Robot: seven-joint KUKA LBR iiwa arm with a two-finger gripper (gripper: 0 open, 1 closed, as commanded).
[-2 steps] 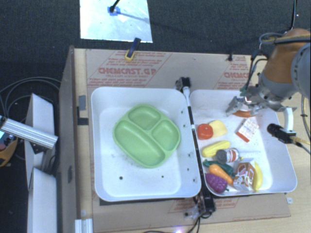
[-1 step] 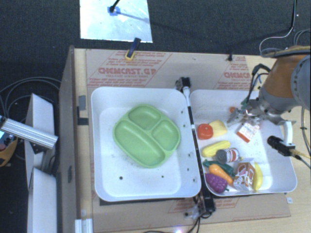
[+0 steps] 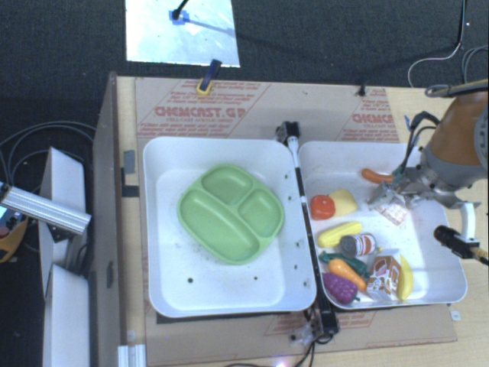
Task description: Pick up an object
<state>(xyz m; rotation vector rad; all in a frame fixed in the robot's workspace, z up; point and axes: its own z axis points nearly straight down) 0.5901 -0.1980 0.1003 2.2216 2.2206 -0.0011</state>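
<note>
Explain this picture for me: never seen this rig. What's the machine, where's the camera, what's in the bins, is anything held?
One camera looks down at a slant on a bench with two shallow white bins. The grey arm with an orange band reaches in from the right; its end effector hangs over the right bin. I cannot tell whether it holds anything. The left bin holds a green divided plate. The right bin holds toy food: a tomato, a yellow block, a banana, a carrot, purple grapes, a small can and an orange sausage.
</note>
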